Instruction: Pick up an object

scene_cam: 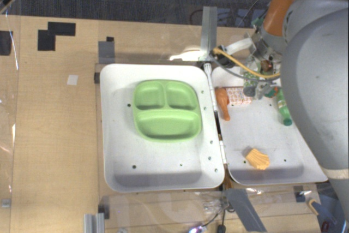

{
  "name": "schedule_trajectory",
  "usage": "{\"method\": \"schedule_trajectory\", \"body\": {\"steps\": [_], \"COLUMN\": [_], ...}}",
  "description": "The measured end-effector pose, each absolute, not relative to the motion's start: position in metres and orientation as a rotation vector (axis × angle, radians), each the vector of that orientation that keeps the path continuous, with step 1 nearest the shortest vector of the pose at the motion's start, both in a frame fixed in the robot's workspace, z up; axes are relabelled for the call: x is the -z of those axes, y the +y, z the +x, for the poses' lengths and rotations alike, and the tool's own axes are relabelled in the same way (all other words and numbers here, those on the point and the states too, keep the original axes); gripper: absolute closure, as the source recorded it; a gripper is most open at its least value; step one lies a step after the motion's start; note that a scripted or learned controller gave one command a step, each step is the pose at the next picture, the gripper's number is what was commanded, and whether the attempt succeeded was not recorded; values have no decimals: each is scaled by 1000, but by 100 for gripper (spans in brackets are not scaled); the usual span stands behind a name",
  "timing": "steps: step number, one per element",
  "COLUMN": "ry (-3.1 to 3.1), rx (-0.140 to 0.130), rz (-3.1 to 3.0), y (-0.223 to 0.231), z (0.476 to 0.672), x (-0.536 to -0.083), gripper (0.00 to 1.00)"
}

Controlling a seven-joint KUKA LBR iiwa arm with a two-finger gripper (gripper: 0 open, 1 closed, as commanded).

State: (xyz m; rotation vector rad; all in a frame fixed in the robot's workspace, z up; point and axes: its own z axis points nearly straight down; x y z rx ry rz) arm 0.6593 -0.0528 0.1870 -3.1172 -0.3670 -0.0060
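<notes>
The right bin [272, 174] holds several loose things. An orange carrot-shaped piece [222, 102] lies by the bin's left wall. A small white packet with red print [235, 96] sits just right of it. A green bottle [283, 109] lies partly under the arm at the right. A yellow-orange chunk [257, 158] rests near the front. My gripper [252, 86] hangs low at the back of this bin, right beside the packet's right end, with cables around the wrist. Nothing shows clearly between its tips.
The left bin [117, 166] carries a green divided plate [166, 109]. A raised ridge [214, 117] separates the two bins. A grey upright post [209, 30] stands behind the divide. The big grey arm body [322, 79] covers the right bin's right side.
</notes>
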Motion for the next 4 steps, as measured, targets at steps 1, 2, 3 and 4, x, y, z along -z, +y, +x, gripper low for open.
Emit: {"method": "schedule_trajectory", "body": {"steps": [1,2,3,4], "ry": [-319,-322,-364,-323], "rx": [12,6,7,5], "rz": [-3126,-3122,-3118,-3122], "y": [-90,-7,19,18], "z": [661,662,664,662], "x": [-110,-186,-256,-300], "gripper": [100,100,100,100]}}
